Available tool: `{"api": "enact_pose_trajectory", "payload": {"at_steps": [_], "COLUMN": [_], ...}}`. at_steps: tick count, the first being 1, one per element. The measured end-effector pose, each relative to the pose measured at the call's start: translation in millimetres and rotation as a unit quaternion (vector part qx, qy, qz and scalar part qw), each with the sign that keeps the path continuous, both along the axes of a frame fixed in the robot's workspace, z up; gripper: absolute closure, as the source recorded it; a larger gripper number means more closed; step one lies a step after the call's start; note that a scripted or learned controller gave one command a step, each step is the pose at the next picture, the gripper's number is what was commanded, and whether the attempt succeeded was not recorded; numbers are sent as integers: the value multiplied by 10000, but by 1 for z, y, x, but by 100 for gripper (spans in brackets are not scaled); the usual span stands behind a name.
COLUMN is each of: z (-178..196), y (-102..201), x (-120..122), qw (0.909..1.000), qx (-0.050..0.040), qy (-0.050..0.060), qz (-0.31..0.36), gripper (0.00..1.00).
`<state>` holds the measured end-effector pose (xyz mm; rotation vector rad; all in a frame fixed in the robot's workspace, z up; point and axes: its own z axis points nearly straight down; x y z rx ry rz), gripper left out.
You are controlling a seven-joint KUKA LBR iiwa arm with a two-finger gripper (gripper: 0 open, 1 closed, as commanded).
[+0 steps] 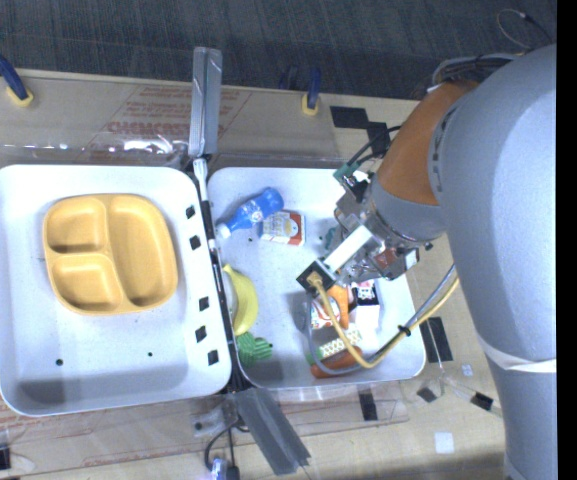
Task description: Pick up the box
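Looming largest, the grey arm (pixel 508 218) comes in from the right, its orange band (pixel 413 153) sitting over the far right part of the right bin (pixel 298 183). Below the band, the gripper (pixel 370 266) hangs over a cluster of things at the right side of that bin; from this angle I cannot tell whether it is open or shut, and nothing can be seen in its grasp.

Under and just near of the gripper lie a white-and-black pack (pixel 366 306), an orange item (pixel 336 298) touching its left side, and a patterned packet (pixel 334 348) at the bin's near wall.

The box (pixel 283 228), white with red and orange print, lies flat in the far middle of the right bin, well apart from the gripper and to its left. A blue bottle (pixel 251 211) lies tilted just left of the box, almost touching it. A banana (pixel 241 303) curves along the bin's left wall, with a green piece (pixel 254 348) at its near end.

The left bin (pixel 18 368) holds a yellow divided plate (pixel 111 251) in its far half. Both bins sit on the desk (pixel 88 108), where a blue clamp (pixel 12 79) grips the far left edge.
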<state>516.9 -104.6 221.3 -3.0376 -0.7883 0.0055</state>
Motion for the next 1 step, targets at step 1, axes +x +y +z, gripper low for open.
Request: {"api": "enact_pose_trajectory", "payload": {"at_steps": [1], "z": [-115], "y": [-58], "x": [-42], "qw": [9999], "qx": [5], "qy": [9], "qz": [145], "gripper": [100]}}
